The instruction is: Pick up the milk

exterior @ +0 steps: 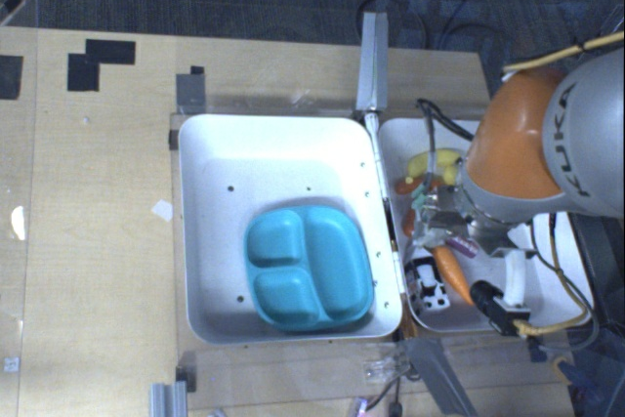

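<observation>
The gripper hangs low over the right bin, just above the carrot; whether its fingers are apart or closed cannot be told from this angle, and nothing is seen held between them. The carrot lies slanted, its top end toward the gripper. Touching the carrot on the side nearer the left bin sits the milk, a small black-and-white carton in the right bin's front corner; its long axis cannot be made out. Beyond the gripper from the carrot lies a yellow item. The left bin holds a blue divided tray.
</observation>
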Tool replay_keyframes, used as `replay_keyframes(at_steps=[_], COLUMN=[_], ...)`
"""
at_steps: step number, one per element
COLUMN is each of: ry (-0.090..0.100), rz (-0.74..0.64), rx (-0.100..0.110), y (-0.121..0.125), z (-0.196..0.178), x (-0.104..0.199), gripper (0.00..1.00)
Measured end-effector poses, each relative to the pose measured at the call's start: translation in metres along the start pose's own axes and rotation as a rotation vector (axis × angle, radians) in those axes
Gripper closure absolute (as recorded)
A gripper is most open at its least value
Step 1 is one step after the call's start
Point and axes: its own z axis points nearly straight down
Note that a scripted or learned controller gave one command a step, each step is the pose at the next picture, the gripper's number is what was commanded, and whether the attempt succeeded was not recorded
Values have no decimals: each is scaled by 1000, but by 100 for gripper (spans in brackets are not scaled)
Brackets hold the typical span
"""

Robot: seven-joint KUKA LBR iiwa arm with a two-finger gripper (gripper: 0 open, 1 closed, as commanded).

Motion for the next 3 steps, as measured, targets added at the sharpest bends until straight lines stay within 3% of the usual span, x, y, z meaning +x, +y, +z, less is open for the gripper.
replay_keyframes(at_steps=[1,2,3], ry=[-1,-1,-1], rz=[111,80,30], rx=[5,4,2], y=[-5,-11,61], z=[11,-42,-152], x=[90,154,108], gripper=[100,100,100])
